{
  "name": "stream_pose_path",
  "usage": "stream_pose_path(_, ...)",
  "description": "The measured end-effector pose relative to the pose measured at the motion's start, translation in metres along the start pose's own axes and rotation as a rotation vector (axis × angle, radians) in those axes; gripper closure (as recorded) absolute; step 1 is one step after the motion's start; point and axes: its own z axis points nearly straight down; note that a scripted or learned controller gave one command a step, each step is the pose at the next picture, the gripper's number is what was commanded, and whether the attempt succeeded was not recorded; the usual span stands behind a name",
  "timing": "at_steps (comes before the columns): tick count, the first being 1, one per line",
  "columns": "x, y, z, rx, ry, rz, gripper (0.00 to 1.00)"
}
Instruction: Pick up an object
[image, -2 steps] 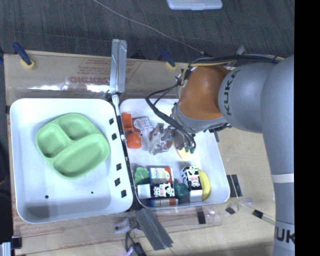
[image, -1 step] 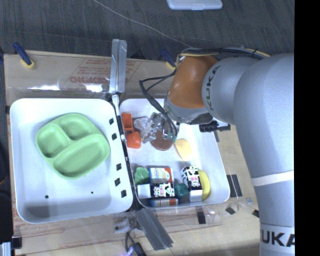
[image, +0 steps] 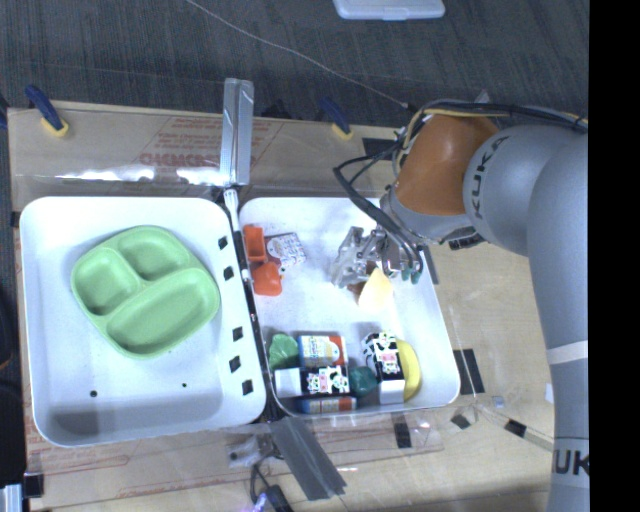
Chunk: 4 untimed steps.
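My gripper (image: 360, 262) is low inside the right bin (image: 440, 335), in its upper middle part, with the arm coming in from the right. A pale yellow wedge (image: 377, 292) lies right under its lower edge, touching or nearly touching it; whether it is gripped is hidden. To the left lie an orange object (image: 265, 268) and a small grey-white packet (image: 287, 247). Along the bin's front edge sit a green item (image: 283, 350), a small labelled box (image: 320, 348), a black-and-white cow-patterned item (image: 380, 350) and a yellow banana (image: 408, 370).
The left bin (image: 60, 400) holds a green divided plate (image: 150, 290). A metal divider bar (image: 238, 130) runs between the bins. Blue clamps (image: 47, 108) hold the bench's back edge. Cables loop from the orange wrist band (image: 440, 165).
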Motion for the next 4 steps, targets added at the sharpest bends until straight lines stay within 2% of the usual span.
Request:
stream_pose_path(1,0.016,0.193,-0.103,-0.007,-0.003,0.143,1.0)
stream_pose_path(2,0.077,0.068,-0.079,0.002,0.006,0.011,1.0)
stream_pose_path(3,0.065,0.011,0.002,-0.003,0.005,-0.263,1.0)
stream_pose_path(4,0.061,-0.028,0.0,-0.002,0.001,-0.441,1.0)
